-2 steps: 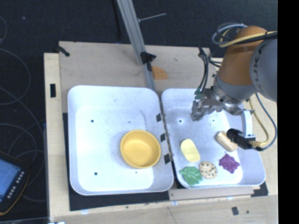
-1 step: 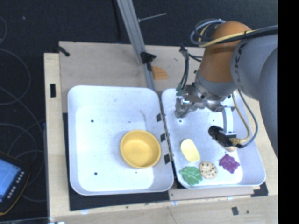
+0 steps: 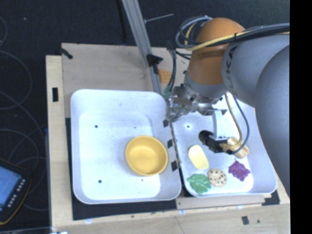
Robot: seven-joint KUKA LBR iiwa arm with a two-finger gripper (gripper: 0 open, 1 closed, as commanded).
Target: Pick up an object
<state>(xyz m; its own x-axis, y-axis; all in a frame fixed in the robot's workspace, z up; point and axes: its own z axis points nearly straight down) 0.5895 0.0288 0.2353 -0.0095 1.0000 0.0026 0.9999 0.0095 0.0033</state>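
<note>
Yellow bowl (image 3: pixel 146 155): round, upright, mouth up, in left bin (image 3: pixel 97 111), toward its lower right part. From bowl, in right bin (image 3: pixel 263 179): pale yellow oval piece (image 3: pixel 198 156) just right; green leafy piece (image 3: pixel 199 182) lower right; speckled cookie (image 3: pixel 217 177) beside green piece; purple piece (image 3: pixel 239 170) farther right.

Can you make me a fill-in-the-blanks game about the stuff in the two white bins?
1. The yellow bowl sits in the ____ bin as the camera sees it.
2. The cookie lies between the green leaf and a ____ toy.
3. The arm has an ____ band above its wrist.

Missing words: left; purple; orange
</note>
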